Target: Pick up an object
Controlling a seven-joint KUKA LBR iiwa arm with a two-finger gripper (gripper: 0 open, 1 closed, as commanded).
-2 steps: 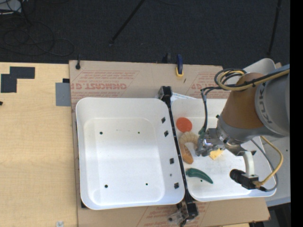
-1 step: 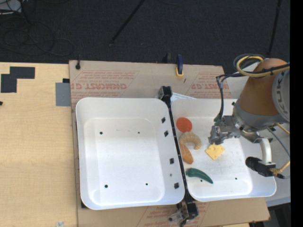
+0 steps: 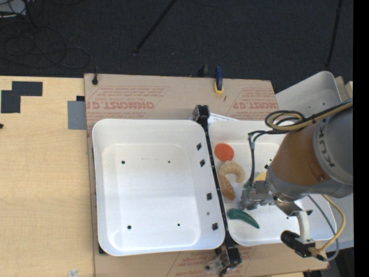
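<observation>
Fixed overhead camera, slanted onto bins

Dark carpet floor across 12 o'clock, w/ black cables at 10–11. Light wood tabletop from 9 to 7, black squares on it. Brown cardboard sheet at centre, blue clamp on its 12 o'clock edge.

You see the gripper low in the right bin: the green object just below it, tan croissant beside it, orange disc beyond.
</observation>
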